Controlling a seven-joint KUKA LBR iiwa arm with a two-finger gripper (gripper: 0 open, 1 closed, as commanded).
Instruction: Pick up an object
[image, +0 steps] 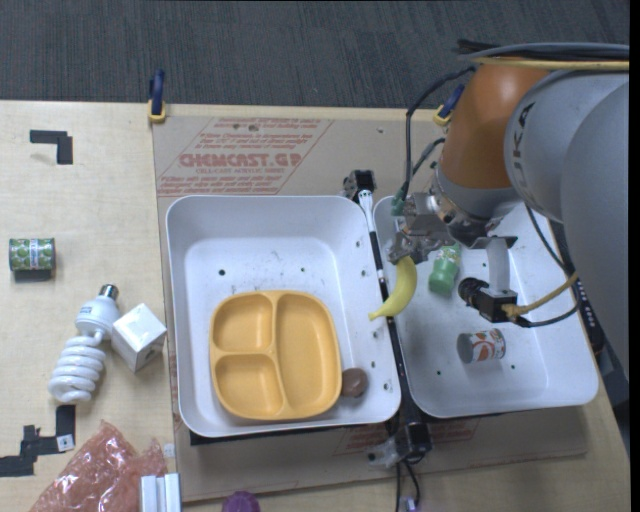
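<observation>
Jaws' state I can't tell, but my gripper (415, 245) hangs over the banana (399, 288) at the right bin's (520, 395) nine o'clock edge, so I judge lifting comes next.

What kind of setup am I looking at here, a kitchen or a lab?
Likely a robotics lab grasping bench: two white bins, a robot arm reaching over a banana, and a taped-down board beneath.

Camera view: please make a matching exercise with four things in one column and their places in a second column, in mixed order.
Things:
1. banana
2. yellow plate
3. light bulb
4. can

Places:
A. in the left bin
B. on the bench, left of both bins
C. in the right bin, below the gripper
D. at the right bin's left wall

Pairs: 1-D, 2-A, 3-B, 4-C
</observation>
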